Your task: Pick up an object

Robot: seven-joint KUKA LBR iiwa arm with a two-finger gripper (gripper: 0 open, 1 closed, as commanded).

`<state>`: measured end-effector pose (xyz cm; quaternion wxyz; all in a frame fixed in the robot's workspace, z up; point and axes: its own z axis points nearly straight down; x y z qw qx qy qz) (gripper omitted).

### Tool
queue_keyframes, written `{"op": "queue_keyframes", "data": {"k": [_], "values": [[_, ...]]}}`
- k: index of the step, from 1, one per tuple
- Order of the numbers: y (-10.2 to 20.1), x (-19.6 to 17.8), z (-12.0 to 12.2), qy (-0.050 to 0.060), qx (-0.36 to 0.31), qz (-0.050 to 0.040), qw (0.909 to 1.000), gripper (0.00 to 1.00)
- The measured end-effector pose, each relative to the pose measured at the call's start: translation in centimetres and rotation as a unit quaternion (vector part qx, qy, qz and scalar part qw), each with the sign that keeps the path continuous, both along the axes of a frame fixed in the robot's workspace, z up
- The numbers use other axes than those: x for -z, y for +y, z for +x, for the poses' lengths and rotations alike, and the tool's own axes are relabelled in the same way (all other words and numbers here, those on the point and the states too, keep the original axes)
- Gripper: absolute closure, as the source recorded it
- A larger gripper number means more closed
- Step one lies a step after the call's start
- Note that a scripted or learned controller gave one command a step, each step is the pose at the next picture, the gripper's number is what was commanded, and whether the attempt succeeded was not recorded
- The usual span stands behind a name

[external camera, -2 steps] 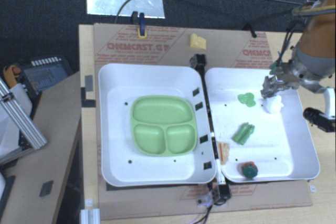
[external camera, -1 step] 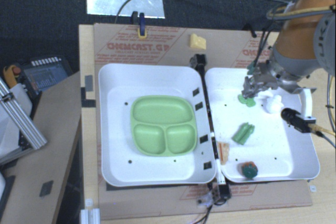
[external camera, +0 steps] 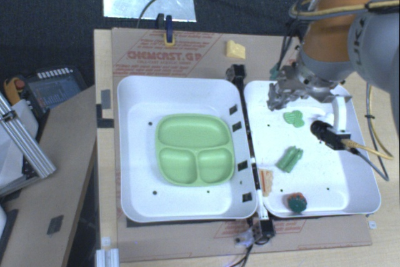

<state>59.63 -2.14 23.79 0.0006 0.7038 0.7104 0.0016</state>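
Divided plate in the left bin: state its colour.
The divided three-compartment plate is pale green all over, without pattern, lying in the white left bin; the camera view shows it plainly.

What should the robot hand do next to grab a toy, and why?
Probably drop straight down: the gripper hangs in the right bin, just up-left of the small green toy, nothing seen held. A small shift toward it first may help.
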Motion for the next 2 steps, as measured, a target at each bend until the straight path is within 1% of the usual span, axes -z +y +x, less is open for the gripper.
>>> {"op": "queue_keyframes", "data": {"k": [1,2], "values": [[5.0,1.3,0.8,0.001,0.0,-0.0002,1.0,1.0],[11.3,1.1,1.8,0.0,-0.001,0.0008,1.0,1.0]]}}
